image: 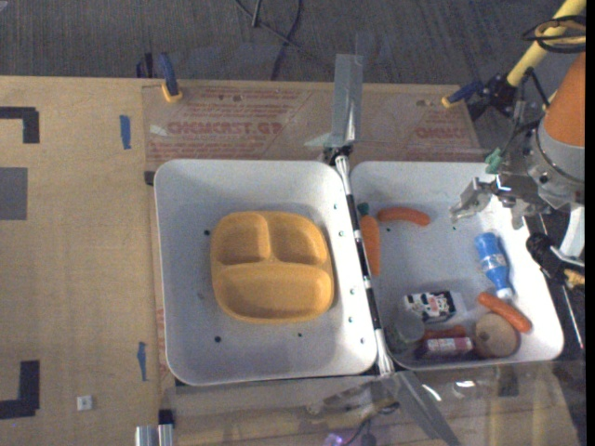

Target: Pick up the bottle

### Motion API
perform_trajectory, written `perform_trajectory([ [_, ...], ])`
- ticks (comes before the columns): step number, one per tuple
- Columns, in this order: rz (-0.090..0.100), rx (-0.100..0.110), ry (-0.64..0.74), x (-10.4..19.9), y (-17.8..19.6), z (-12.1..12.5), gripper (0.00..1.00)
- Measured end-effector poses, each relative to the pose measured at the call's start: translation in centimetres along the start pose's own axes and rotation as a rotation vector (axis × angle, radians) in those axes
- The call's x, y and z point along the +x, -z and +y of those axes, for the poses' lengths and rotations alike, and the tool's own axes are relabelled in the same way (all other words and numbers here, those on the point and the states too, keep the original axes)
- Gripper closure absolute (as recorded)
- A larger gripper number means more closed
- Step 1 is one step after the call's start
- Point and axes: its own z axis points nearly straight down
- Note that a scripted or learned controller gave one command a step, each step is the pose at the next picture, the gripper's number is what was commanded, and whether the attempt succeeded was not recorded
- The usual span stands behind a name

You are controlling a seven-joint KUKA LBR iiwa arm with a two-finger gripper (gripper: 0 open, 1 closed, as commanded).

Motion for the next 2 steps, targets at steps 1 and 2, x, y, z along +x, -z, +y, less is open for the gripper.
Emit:
perform_trajectory([
  [1, 0.0, 0.003, -0.402, 3.9, -0.9, -4.4, 0.0],
  [2, -0.002, -0.002, -0.489, 0.8, 0.2, -3.0, 0.0],
])
